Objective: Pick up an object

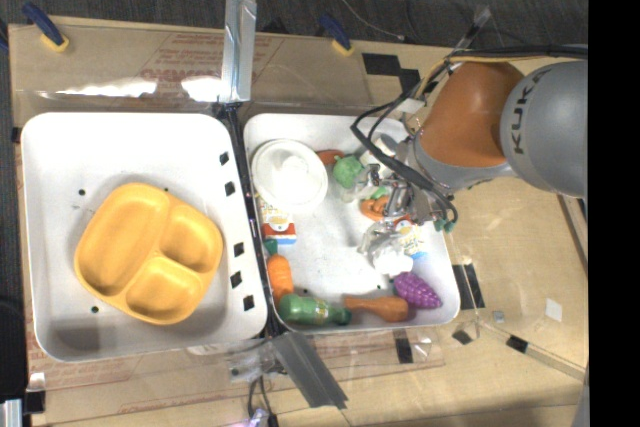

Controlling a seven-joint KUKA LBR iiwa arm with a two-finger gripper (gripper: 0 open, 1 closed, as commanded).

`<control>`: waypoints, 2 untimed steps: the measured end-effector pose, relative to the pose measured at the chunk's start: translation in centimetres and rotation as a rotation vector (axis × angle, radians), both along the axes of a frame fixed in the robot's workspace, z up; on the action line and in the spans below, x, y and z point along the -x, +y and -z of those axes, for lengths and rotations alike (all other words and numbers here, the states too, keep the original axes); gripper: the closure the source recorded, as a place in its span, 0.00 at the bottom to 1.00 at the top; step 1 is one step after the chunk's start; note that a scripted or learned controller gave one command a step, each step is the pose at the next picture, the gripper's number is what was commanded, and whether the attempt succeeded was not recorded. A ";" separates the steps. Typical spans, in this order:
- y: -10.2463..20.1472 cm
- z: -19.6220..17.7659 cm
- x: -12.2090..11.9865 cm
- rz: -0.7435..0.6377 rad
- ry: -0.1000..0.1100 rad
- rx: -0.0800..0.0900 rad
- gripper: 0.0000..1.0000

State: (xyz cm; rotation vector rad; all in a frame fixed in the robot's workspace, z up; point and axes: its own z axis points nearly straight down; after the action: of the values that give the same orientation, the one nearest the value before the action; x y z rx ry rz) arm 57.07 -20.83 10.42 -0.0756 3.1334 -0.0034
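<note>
Item sought: any one toy in the right-hand shallow white bin (300, 260). Nearest candidates: purple plastic grape cluster (418, 290) at the near right corner; brown plastic drumstick (378, 306) beside it; green plastic vegetable (347, 171) farther back. Two-finger gripper (388, 237): low among these; open or closed, cannot tell. Advice: centre over one separate piece, clear of the bin wall, then descend straight.
</note>
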 end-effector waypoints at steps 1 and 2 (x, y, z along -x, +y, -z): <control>-0.1 1.0 -0.6 -0.026 0.000 0.001 0.00; 0.1 -0.1 -0.8 -0.033 -0.007 0.003 1.00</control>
State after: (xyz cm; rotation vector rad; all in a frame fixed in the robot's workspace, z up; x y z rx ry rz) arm 57.91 -20.73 10.55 -0.1273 3.1244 -0.0074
